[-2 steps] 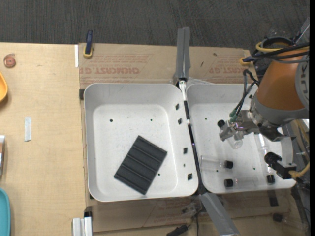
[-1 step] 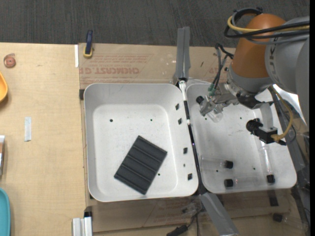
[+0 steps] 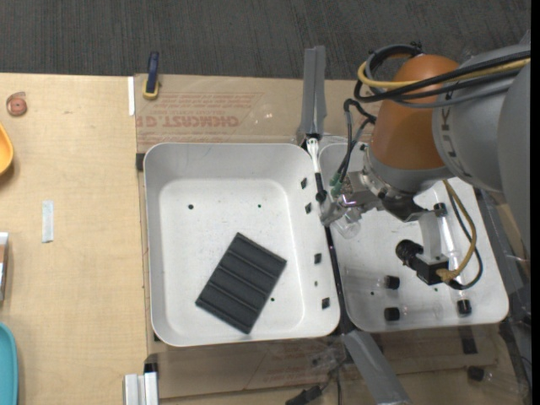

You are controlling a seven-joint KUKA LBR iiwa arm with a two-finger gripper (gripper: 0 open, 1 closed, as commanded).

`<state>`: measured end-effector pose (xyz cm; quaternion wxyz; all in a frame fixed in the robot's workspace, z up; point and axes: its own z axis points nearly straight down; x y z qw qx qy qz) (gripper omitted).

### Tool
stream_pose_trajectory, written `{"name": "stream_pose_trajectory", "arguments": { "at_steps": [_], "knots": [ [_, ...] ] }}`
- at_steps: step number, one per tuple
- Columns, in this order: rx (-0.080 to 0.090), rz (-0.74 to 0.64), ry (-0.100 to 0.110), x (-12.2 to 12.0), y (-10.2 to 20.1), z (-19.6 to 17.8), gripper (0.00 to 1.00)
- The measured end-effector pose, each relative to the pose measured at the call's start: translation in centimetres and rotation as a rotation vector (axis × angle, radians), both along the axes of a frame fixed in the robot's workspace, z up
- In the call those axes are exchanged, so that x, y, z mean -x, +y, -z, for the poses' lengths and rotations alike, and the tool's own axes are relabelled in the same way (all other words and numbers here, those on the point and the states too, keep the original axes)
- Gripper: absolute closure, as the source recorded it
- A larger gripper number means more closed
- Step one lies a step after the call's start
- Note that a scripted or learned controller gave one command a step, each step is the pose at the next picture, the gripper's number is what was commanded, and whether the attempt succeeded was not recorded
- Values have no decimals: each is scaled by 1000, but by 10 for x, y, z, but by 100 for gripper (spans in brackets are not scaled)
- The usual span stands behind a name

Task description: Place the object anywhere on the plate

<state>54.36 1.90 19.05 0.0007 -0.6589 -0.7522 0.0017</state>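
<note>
A dark grey ribbed plate (image 3: 242, 283) lies flat and turned at a slant in the lower middle of the left bin (image 3: 169, 184). My gripper (image 3: 342, 207) hangs over the upper left corner of the right bin (image 3: 489, 306), close to the wall between the two bins. A small pale, see-through item (image 3: 348, 220) shows just below the gripper; I cannot make out whether it is held. The orange band and the grey wrist hide much of the right bin's upper half.
Cables and a black connector (image 3: 415, 256) hang off the wrist over the right bin. Small black studs (image 3: 392, 283) dot that bin's floor. A metal post (image 3: 313, 91) rises behind the bins. Cardboard (image 3: 67, 142) covers the bench to the left.
</note>
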Motion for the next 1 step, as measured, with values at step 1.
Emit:
{"name": "stream_pose_trajectory", "arguments": {
  "at_steps": [1],
  "knots": [
    [-1,-370,-1,-16,62,0,100]
  ]
}}
